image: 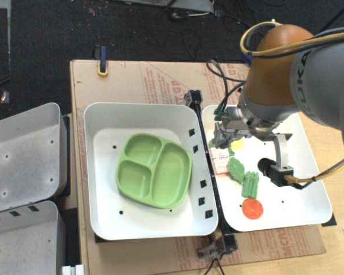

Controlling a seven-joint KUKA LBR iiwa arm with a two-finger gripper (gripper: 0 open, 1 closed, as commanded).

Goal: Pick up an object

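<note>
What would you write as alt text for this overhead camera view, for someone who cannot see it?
A grey robot arm with an orange band reaches from the right over the right white bin, which holds green toys, an orange disc and a small card. The left white bin holds a green divided plate.

The surface [143, 76] is a sheet of brown board with faint red lettering, standing over a dark floor [40, 22] strewn with cables. Two shallow white bins rest on it side by side, touching along their inner edges: the left bin [97, 171] toward the middle of the board and the right bin [309, 165] near its right edge. A small blue and yellow clamp [102, 61] grips the board's far edge near the left corner, and a dark clamp [218, 246] sits at the near edge below the bins' seam.
</note>
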